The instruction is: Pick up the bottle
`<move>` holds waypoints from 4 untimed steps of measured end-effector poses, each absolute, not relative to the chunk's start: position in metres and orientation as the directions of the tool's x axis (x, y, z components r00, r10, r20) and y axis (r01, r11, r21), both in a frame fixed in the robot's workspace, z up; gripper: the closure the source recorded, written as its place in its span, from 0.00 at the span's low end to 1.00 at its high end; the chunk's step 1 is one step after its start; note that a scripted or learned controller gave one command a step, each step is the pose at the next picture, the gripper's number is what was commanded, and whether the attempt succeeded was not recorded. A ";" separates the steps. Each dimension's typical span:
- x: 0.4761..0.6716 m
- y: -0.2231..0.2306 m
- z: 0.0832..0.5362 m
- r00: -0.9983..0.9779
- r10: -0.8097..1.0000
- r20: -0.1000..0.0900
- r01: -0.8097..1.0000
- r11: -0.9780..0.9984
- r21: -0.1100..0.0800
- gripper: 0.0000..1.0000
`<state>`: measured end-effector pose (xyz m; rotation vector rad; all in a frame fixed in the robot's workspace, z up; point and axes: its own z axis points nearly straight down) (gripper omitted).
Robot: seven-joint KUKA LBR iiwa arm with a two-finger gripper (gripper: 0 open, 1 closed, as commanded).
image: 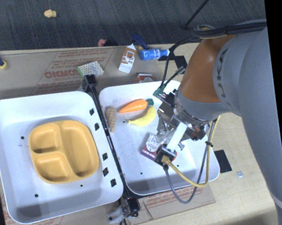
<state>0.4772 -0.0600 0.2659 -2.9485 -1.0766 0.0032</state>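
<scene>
In the camera view we are looking down on 2 shallow bins sitting side by side on a cardboard-covered bench (48,62). The left white plastic bin (3,152) is holding a yellow plastic plate with 3 compartments (64,149). The right white plastic bin (139,178) is holding an orange plastic carrot (132,106), a yellow plastic banana (144,118) touching the carrot's near side, a tan ribbed cone-shaped piece (111,118) by the bin's left wall, and a dark purple flat packet (149,150).

The grey arm with the orange band (203,76) is reaching in from the right. Its gripper (160,135) is hanging right at the purple packet's upper right edge; we cannot tell whether it is parted or closed.

The small blue plastic bottle (150,55) is lying on its side on the cardboard behind the right bin's far rim, well apart from the gripper. A small white and brown carton (128,59) is standing just left of it, and a green patterned pad (90,68) is lying farther left.
</scene>
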 end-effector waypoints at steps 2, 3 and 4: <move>0.476 -0.170 0.246 0.825 0.565 -0.002 0.565 -0.825 -0.004 1.00; 0.476 -0.195 0.240 0.954 0.300 -0.003 0.300 -0.954 -0.004 1.00; 0.476 -0.194 0.249 0.952 0.306 -0.005 0.306 -0.952 -0.009 1.00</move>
